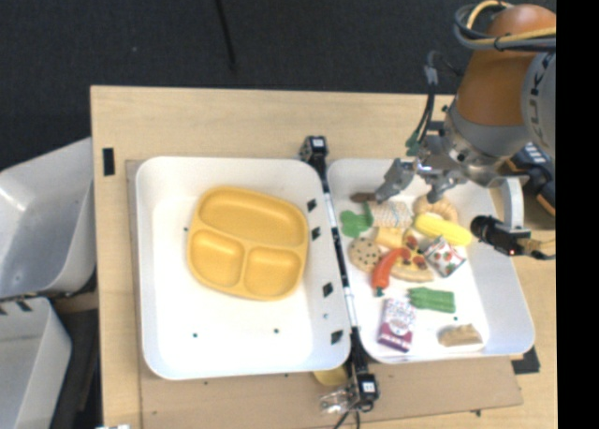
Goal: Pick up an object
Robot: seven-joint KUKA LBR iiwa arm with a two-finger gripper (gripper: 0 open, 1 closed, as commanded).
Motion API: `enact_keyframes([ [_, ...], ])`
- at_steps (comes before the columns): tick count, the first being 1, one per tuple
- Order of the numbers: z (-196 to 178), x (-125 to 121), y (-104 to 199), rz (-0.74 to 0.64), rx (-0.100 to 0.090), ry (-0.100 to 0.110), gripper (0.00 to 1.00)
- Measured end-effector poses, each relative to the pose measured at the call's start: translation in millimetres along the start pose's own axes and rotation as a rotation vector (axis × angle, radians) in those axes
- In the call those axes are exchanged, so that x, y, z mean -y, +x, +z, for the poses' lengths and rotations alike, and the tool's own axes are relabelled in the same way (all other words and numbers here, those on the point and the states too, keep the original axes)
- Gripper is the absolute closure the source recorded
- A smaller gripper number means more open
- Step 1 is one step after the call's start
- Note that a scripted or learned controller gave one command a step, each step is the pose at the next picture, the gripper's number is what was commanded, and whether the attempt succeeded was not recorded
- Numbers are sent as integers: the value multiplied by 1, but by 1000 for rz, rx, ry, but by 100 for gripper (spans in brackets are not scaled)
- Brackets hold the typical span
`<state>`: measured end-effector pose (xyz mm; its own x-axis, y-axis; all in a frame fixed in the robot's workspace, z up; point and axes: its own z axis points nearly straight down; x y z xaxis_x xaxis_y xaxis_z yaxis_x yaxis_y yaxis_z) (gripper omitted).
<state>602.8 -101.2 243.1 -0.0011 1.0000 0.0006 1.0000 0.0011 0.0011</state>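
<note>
Bench front edge [234,399]: nearest the camera; pale wood, carrying both white bins side by side.
Left bin [168,324]: holds one item, a yellow divided plate [248,242], lying flat, well apart from the arm.
Right bin [501,310]: holds the whole pile of small things the task can draw from.
Arm [496,71]: grey with an orange band, poised over the far part of the right bin.
Gripper [416,184]: fingers spread apart above the far edge of the pile, with nothing between them.
Pile, far part: yellow banana-like piece [442,228], green piece [355,223], cookie [365,253], red pepper-like piece [386,269], crowded and touching.
Pile, near part: green flat piece [431,300], purple packet [397,322], small brown piece [460,334], lying more apart.
Done: by my reading, only the approach; nothing lifted.
Left: choose one object, descend, close, raise it clear.
</note>
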Motion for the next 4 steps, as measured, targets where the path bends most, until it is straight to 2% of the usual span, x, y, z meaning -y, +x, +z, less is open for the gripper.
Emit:
enact_keyframes([
  [1, -11, -1, -1, -1, 0, -2, 100],
  [2, -74, -45, 67, -7, 0, -8, 100],
  [3, -54, -10, 46, 3, 3, 3, 100],
  [4, -39, 15, 31, 3, 3, 2, 100],
])
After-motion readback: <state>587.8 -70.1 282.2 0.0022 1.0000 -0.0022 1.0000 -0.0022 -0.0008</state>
